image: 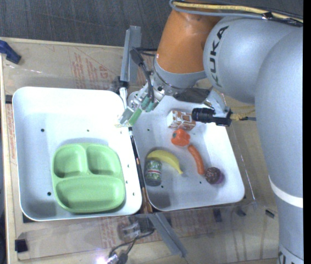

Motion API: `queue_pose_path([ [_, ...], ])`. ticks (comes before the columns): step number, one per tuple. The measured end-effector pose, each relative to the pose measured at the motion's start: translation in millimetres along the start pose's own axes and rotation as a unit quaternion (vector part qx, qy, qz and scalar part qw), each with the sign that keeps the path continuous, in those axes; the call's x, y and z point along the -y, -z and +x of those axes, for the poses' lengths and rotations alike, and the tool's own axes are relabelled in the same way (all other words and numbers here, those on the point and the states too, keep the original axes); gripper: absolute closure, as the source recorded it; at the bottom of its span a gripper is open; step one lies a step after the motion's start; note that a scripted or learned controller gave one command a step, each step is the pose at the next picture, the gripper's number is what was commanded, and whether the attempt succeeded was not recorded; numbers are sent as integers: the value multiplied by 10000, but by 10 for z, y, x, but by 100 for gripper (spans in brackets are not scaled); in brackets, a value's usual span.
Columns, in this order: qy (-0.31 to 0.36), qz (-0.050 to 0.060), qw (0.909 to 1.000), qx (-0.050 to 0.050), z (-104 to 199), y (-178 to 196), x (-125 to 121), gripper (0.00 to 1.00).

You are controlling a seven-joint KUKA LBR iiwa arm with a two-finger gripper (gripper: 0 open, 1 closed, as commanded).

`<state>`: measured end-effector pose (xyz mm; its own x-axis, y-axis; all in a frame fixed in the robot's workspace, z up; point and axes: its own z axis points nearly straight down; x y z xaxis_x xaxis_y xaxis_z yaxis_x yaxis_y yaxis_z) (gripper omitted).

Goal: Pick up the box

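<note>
The box is small, white with brown print, and lies in the back part of the right bin. My gripper hangs under the orange wrist band, over the rims where the two bins meet, near the right bin's back left corner. It is to the left of the box and apart from it. A greenish part shows at the gripper's tip.
In the right bin lie a red-orange pepper just in front of the box, a banana, a small dark can, an orange carrot-like stick and a purple round item. A green compartment tray sits in the left bin.
</note>
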<state>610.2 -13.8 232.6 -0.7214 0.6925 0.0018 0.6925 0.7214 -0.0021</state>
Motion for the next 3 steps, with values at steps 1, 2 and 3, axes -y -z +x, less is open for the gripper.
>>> queue_pose_path([
  [1,1169,-12,9931,24,-503,626,-83,100],
  [2,3617,0,9323,3,453,-211,124,100],
  [3,4178,-2,9086,10,614,-307,3,100],
])
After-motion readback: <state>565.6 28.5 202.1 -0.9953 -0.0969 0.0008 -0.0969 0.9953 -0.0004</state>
